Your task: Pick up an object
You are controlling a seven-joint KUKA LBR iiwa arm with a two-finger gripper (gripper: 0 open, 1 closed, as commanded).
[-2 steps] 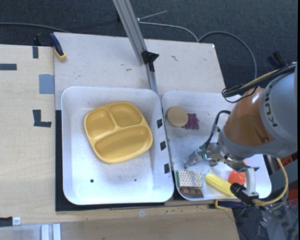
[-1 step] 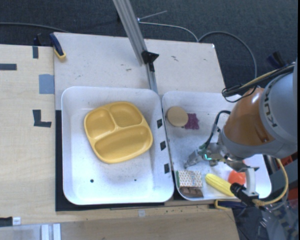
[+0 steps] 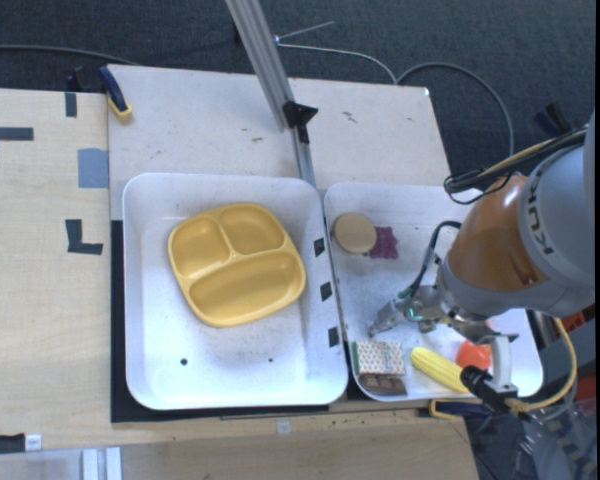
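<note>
The right bin holds a tan round disc with a small purple piece touching its right side. Along the bin's near wall lie a brown-and-white checkered block, a yellow corn cob and an orange piece partly hidden by the arm. My gripper hangs low over the bin's bare floor, just above the checkered block and below the disc. It touches none of these things, and nothing shows in its grasp.
The left bin carries a yellow divided plate. A slanted metal pole ends at the wall between the bins. A blue-and-yellow tool lies at the bench's far left corner. Black cables run behind the right bin.
</note>
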